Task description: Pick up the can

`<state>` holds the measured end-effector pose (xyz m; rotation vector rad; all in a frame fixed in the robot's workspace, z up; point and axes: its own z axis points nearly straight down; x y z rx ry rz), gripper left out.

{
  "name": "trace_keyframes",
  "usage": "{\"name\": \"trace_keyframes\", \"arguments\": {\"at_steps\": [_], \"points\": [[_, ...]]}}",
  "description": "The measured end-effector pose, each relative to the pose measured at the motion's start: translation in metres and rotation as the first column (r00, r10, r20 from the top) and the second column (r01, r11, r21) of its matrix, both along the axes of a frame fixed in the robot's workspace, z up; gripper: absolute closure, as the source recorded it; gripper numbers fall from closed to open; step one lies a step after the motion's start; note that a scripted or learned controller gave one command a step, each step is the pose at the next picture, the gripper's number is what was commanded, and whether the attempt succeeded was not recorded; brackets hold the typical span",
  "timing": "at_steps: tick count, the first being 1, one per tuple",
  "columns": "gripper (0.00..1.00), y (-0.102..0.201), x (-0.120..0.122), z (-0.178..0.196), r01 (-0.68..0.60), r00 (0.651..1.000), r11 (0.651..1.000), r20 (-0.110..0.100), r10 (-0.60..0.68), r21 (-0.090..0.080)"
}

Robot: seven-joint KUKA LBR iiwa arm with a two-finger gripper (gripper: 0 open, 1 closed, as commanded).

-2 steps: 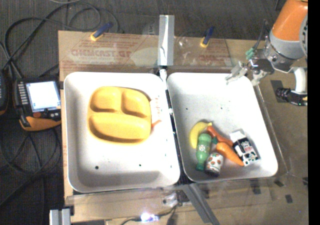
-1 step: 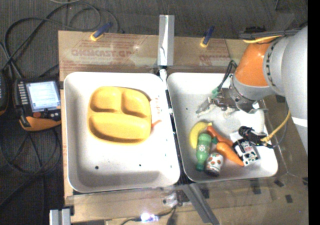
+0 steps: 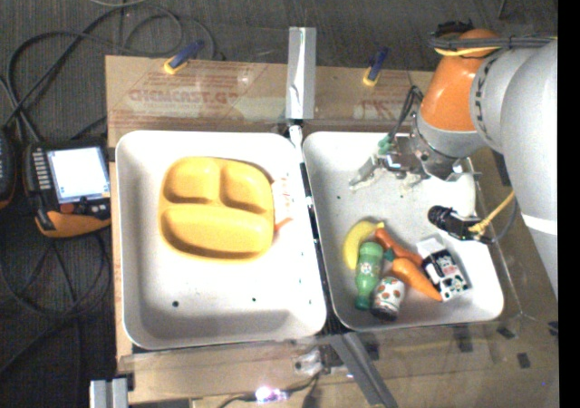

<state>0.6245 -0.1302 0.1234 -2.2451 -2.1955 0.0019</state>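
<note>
The hand hangs open over the right bin. The can lies near the bin's front, beside a green bottle.

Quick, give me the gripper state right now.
Gripper: open, holding nothing, over bare floor at the top of the right white bin, apart from the small patterned can.

From my end the arm comes in from the right, big grey body with the orange band sitting just above the wrist. The gripper is angled out to the left and a bit down, hanging up in the air. Fingers look spread apart, nothing between them.
</note>
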Motion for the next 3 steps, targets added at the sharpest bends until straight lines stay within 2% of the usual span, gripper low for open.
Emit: {"name": "trace_keyframes", "arguments": {"at_steps": [1, 2, 3], "points": [[0.0, 0.006, -0.013, -0.034, 0.028, 1.0, 1.0, 0.01, -0.028, -0.004], [0.0, -0.03, 0.046, -0.035, 0.161, 0.987, 0.987, 0.007, -0.161, -0.002], [0.0, -0.03, 0.046, -0.035, 0.162, 0.987, 0.987, 0.007, -0.162, -0.003]]}}
